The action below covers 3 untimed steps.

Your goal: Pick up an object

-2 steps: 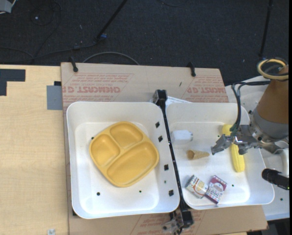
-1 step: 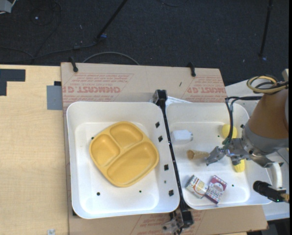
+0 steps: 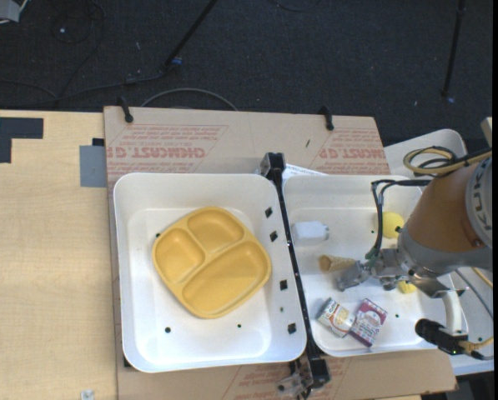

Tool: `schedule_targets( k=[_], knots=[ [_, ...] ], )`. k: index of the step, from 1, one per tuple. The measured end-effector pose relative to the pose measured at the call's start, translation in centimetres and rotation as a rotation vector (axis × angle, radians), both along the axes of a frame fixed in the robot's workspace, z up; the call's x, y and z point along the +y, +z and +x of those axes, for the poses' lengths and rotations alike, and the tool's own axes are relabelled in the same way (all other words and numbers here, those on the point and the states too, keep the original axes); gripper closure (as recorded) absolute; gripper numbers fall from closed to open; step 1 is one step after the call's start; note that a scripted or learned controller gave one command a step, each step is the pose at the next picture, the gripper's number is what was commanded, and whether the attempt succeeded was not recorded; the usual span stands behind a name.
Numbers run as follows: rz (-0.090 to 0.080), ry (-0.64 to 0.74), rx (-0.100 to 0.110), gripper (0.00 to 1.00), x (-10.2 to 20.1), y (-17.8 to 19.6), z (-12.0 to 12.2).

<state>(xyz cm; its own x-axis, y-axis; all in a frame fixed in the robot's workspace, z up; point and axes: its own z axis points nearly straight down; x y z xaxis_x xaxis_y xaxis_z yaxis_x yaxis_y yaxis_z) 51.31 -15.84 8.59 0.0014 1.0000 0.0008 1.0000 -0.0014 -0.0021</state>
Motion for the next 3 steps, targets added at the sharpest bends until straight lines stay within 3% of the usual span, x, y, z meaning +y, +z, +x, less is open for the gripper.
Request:
schedule_targets(
  k=[1,3],
  knots=[
    [0.000,-0.002,0.000,1.00,-0.1,1.3,0.1],
    [-0.001,0.003,-0.004,1.00,0.6,12.1,0.3]
  ],
)
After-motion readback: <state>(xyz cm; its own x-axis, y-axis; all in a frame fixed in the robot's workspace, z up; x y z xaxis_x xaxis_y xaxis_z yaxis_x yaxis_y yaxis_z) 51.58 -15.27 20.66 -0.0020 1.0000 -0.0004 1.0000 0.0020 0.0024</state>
